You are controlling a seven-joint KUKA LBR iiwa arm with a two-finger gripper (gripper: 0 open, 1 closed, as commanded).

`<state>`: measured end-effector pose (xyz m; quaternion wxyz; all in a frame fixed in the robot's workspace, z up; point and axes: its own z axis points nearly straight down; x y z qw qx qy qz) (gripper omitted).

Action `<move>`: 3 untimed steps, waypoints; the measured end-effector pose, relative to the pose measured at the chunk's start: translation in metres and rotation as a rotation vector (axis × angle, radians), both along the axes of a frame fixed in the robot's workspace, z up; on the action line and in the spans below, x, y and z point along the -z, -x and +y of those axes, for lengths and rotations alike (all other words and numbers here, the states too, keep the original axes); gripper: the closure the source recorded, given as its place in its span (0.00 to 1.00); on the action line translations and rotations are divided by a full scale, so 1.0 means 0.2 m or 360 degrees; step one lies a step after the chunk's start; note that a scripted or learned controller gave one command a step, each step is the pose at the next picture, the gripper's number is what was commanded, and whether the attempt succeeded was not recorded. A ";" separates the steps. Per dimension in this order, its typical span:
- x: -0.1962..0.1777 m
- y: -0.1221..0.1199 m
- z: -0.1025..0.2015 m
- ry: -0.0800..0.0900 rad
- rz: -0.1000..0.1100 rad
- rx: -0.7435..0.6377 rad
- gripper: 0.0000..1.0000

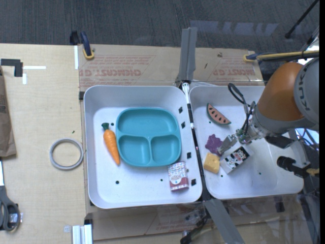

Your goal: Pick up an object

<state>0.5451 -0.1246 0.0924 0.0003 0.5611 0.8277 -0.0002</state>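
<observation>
Two white bins: the left bin holds a turquoise sectioned plate, an orange carrot with a green top, and a small carton printed in red and white. The right bin holds a watermelon slice, red flesh dotted with dark seeds and a green rind, a purple piece, a yellow block, and the gripper, black and white. The arm is grey with an orange band. The bench is pale wood grain; a grey ring lies on it
</observation>
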 end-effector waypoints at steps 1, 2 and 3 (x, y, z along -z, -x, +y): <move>0.00 -0.43 0.12 0.0001 -0.0001 0.0011 0.00; -0.04 -0.43 0.12 0.0004 -0.0002 0.0005 1.00; -0.70 -0.56 0.36 0.0003 -0.0001 0.0352 1.00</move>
